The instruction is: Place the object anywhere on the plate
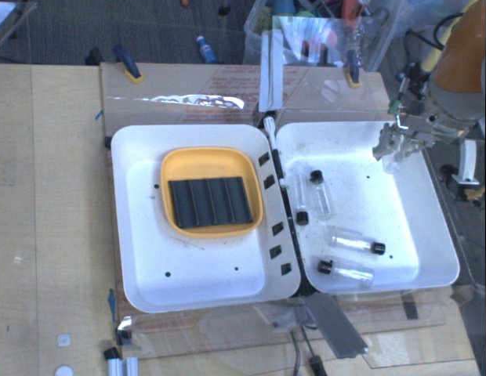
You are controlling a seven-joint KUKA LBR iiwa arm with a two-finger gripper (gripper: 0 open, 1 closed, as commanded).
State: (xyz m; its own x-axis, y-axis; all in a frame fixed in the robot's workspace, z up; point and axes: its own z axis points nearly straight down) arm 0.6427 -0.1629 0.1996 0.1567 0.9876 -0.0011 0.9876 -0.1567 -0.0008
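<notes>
We judge the task barely begun: the yellow plate (177, 165) in the left bin (141, 280) bears only a dark ridged insert (209, 201), while clear vials (319, 195) lie in the right bin (431, 265); at its 1 o'clock corner the gripper (393, 149) hovers, grip state we cannot tell

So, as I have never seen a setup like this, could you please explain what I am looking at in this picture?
One camera looks down at a slant on a bench with two shallow white bins side by side. The left bin holds a yellow plate with a dark ribbed block lying on it. The right bin holds several small clear vials with black caps, such as one near the middle and two lower down. The grey and orange machine at the right is a robot arm; its gripper is above the right bin's far corner. I cannot tell whether it holds anything.
</notes>
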